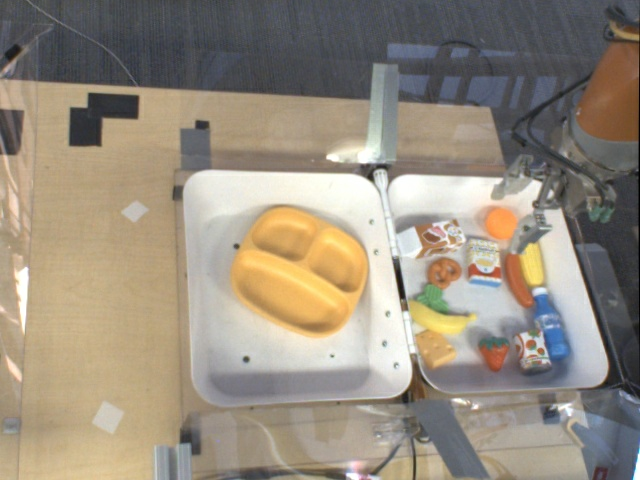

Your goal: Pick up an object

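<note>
The end effector (535, 218) hangs over the far right part of the right bin (596, 368), reaching in from the right under the arm's orange band (612, 98). Whether its fingers are spread or pressed together I cannot tell; nothing shows between them, so I judge no object is picked up yet.

The candidates all lie in the right bin. Just left of the tool tip sits an orange ball (502, 219); directly nearer from the tip are a yellow corn cob (533, 263) and a red sausage (518, 281) lying side by side, touching or nearly so. Nearer still come a blue bottle (550, 326) and a small can (533, 352). Toward the bin's left side are a juice carton (485, 262), a pretzel (444, 269), a brown packet (442, 236), a banana (443, 318), a cheese wedge (434, 348) and a strawberry (493, 352). The left bin (210, 368) holds a yellow divided plate (298, 268).

What could go wrong, as I judge it: the corn and sausage are crowded, so a descent between them may shove one aside or catch both and drop them. The ball is round and could roll off a finger. A descent close to the bin's right wall risks a finger striking the rim instead of an object
</note>
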Robot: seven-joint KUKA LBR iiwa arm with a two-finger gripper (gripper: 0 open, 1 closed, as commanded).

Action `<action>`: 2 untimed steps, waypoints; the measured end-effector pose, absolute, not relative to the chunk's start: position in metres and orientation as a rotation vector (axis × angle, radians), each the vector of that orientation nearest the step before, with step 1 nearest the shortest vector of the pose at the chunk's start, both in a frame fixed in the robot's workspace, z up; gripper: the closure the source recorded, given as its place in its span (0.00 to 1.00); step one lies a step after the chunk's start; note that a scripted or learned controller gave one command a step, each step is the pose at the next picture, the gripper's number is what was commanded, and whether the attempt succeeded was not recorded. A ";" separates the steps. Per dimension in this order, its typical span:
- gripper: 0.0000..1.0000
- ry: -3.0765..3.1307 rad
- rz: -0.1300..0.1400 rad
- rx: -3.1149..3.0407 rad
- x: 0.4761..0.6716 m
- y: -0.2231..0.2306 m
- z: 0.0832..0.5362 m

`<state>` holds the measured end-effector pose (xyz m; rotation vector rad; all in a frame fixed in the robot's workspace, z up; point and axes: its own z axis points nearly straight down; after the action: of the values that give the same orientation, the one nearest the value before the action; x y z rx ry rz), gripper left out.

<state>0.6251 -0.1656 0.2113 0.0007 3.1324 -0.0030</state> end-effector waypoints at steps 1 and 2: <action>0.00 3.055 0.002 0.722 0.613 -0.154 0.119; 0.00 2.974 0.003 0.988 0.533 -0.118 0.118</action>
<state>0.5335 -0.1180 0.1180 0.9876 2.9741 0.0029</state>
